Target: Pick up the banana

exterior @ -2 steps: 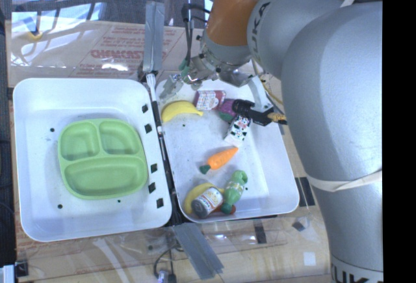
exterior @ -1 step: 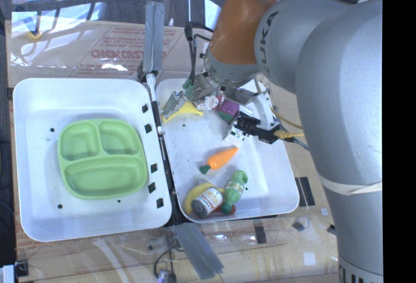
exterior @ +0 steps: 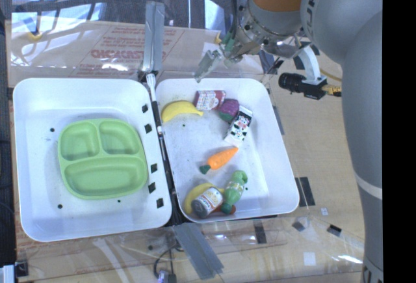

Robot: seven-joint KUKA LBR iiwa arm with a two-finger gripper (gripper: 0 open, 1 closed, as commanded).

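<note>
The yellow banana lies in the right bin, in its far left corner beside the dividing wall. My gripper hangs over the far rim of that bin, up and to the right of the banana and apart from it. The grey arm with its orange band reaches in from the upper right.
Close to the banana are a maroon box, a purple item and a white carton. Nearer lie a carrot, a green bottle, a can and a yellow item. The left bin holds a green divided plate.
</note>
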